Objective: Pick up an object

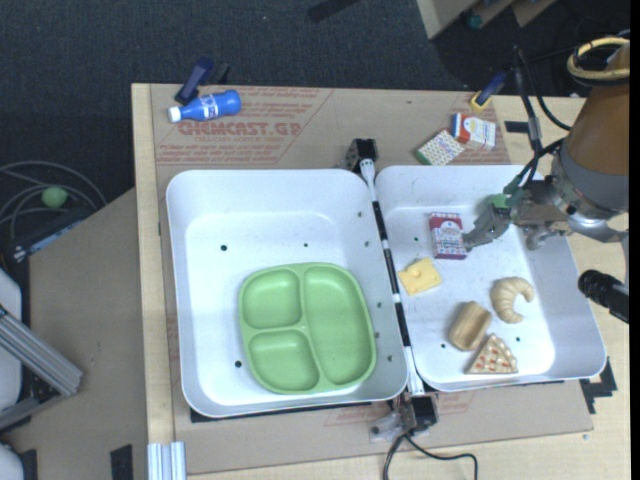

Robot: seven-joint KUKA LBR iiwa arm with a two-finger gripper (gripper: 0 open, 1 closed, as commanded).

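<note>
Dark carpet all round a cardboard-topped bench (pixel 300 118) printed with red lettering, bearing two shallow white bins side by side. In the left bin (pixel 200 218), a green divided plate (pixel 305 326) with three compartments, lying flat toward the near side. In the right bin (pixel 570 308), five small items: a red and white carton (pixel 447 235) near the middle, a yellow cheese wedge (pixel 420 276) just beside the dividing rim, a croissant (pixel 512 297) to the right, a bread roll (pixel 468 325) below it, and a pizza slice (pixel 492 356) at the near edge, touching or almost touching the roll. Reaching in from the right, the grey arm with its orange band (pixel 605 133) above the wrist, bent downward and leftward over the right bin. Gripper (pixel 487 226) low over the bin floor, just right of the carton, fingertips pointing toward it; cannot tell whether spread or closed, nothing seen between them. On the bench beyond the bins, a blue and white bottle (pixel 205 106) lying on its side and two small packets (pixel 458 138).
</note>
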